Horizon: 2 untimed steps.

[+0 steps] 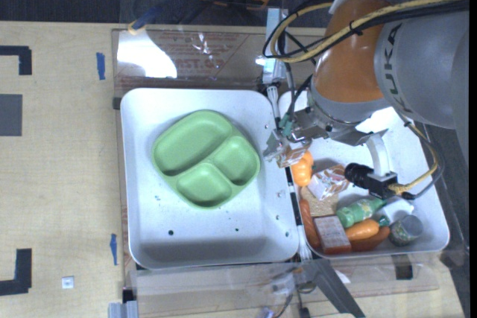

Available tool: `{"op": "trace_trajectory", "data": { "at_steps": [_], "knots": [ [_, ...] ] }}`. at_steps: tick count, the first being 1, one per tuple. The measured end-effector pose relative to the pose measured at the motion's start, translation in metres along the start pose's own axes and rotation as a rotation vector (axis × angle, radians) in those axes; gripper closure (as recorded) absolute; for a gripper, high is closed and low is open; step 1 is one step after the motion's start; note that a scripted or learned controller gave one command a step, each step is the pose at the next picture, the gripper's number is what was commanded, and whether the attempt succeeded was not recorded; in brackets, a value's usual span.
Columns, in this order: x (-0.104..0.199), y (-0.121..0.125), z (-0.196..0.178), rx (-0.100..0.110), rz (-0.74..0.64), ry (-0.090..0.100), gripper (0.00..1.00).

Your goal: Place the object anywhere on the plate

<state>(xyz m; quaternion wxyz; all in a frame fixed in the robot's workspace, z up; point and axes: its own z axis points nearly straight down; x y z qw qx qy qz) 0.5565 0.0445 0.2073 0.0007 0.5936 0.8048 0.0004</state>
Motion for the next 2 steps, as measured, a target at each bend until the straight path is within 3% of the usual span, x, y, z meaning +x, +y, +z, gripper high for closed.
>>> {"op": "trace_trajectory", "data": {
  "at_steps": [1,2],
  "knots": [
    [0.0713,0.0619,0.0276,-0.002,-0.247,0.000,1.00],
    [0.0712,0.0620,0.0273,-0.002,-0.247,0.000,0.00]
  ]
}}
